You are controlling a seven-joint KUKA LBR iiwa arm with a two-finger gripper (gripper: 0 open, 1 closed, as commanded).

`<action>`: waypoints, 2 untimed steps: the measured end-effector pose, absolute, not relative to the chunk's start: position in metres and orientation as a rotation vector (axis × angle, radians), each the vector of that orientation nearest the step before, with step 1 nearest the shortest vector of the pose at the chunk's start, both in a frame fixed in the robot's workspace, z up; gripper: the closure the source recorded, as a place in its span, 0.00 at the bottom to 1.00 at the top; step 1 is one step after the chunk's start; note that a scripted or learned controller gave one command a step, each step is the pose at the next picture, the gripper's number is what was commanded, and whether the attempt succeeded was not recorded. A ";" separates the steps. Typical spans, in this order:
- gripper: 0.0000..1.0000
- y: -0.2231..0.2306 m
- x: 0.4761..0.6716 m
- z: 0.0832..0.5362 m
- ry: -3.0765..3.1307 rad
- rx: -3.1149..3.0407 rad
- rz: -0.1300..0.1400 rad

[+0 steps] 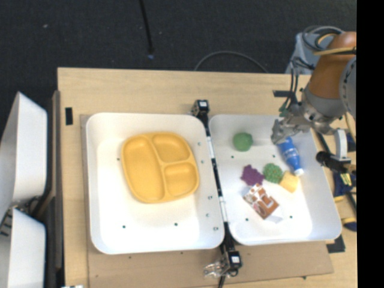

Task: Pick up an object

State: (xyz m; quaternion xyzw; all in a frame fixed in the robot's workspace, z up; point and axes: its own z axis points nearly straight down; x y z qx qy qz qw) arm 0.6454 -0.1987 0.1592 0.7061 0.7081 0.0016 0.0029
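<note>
Positioned low over the right bin (312, 221), the gripper (284, 131) is seen just above the cap end of a blue bottle (291, 155); whether it is spread or closed cannot be told. Close beside the bottle lie a yellow block (289, 183) and a green knobbly ball (273, 172), with a purple piece (251, 174) and a green ball (242, 141) nearby. A grasp could be spoiled if the rounded bottle is nudged and rolls, or if a neighbour is caught instead.
</note>
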 end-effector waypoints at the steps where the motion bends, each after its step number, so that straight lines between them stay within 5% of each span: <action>1: 1.00 -0.203 0.638 0.210 2.216 2.217 0.005; 2: 1.00 -0.205 0.639 0.252 2.220 2.214 0.005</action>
